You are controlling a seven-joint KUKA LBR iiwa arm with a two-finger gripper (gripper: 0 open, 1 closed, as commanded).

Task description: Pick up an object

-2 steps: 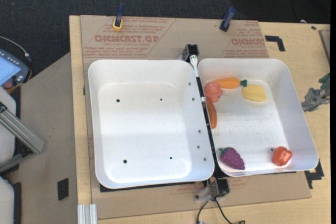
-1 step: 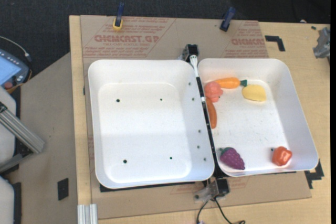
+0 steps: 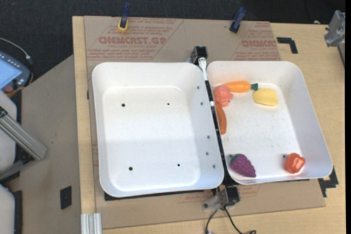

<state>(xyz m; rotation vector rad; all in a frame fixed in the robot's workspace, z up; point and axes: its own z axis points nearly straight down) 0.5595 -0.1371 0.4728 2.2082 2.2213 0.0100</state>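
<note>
The right bin (image 3: 307, 101) holds several toy foods. A small orange carrot (image 3: 238, 86) lies near its back left, with a pink piece (image 3: 222, 95) just in front of it. A long orange piece (image 3: 221, 119) lies along the bin's left wall. A yellow lemon-like piece (image 3: 265, 97) sits toward the back middle. Purple grapes (image 3: 242, 165) rest at the front left and a red pepper (image 3: 294, 163) at the front right.
The left bin (image 3: 109, 85) touches the right bin along a black-edged seam (image 3: 210, 112). Both stand on a cardboard sheet (image 3: 164, 33) held by two clamps at the back. A grey metal part (image 3: 335, 30) sits at the far right edge.
</note>
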